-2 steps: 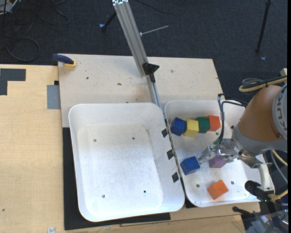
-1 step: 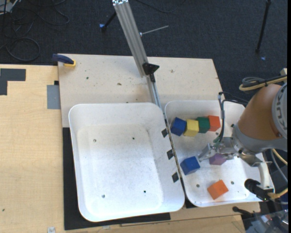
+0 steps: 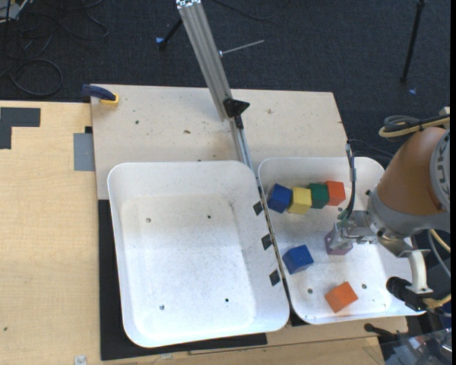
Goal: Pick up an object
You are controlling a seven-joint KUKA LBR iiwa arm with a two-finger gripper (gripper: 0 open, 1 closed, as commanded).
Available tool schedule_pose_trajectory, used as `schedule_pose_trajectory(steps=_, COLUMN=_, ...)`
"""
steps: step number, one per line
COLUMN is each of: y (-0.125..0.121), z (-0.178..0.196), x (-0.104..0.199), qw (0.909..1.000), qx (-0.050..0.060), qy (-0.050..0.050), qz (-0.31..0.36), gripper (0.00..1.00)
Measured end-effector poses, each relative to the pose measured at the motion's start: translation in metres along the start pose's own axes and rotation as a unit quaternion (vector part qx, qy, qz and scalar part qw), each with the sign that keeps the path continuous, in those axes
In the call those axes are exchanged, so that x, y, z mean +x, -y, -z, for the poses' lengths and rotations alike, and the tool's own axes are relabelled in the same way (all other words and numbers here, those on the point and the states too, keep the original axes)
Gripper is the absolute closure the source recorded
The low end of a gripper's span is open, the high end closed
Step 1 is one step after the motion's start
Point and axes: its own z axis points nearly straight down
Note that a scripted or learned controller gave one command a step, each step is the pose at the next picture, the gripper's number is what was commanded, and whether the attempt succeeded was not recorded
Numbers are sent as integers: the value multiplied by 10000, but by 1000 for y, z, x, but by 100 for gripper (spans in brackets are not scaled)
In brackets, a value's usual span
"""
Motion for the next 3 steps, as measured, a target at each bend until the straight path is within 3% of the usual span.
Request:
schedule_pose_trajectory(steps=1, y=-5, z=42, x=1, qw=9999, qx=152, qy=-59, qz=56, gripper=100)
schedule_pose_trajectory(steps=3, y=-10, z=156, x=4, qw=9999, qx=138, qy=-54, qz=57, gripper=100)
